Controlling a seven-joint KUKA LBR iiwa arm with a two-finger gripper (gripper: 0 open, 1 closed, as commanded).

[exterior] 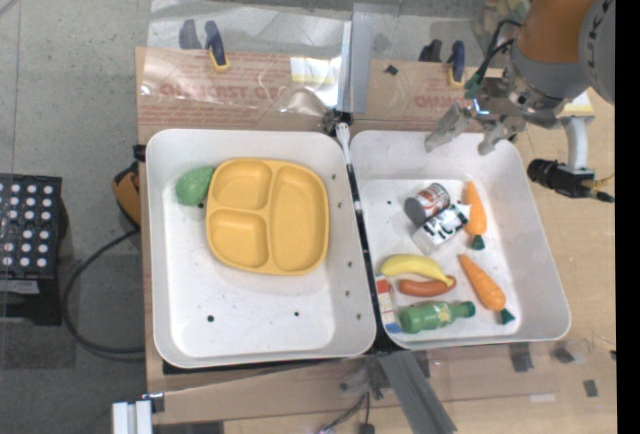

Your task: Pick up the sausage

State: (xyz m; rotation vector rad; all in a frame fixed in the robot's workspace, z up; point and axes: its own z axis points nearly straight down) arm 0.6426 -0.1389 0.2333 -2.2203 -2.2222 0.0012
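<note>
The sausage [426, 287], short, red and glossy, is seen lying flat in the right bin [535, 222], just below a banana [414, 268] and above a green bottle [437, 315]. Two carrots [474, 210] and a can [428, 201] are also held there. In the left bin [180, 312] a yellow divided tray [268, 215] and a green object [193, 185] are kept. The gripper [464, 134] is spread open, grasping nothing, above the right bin's far edge.

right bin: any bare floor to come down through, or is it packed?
Bare: the right white bin's far-left floor, between its left wall and the small tin can, under the open claw. Crowded: near half, where yellow banana, red sausage, green bottle and two orange carrots lie close.
</note>
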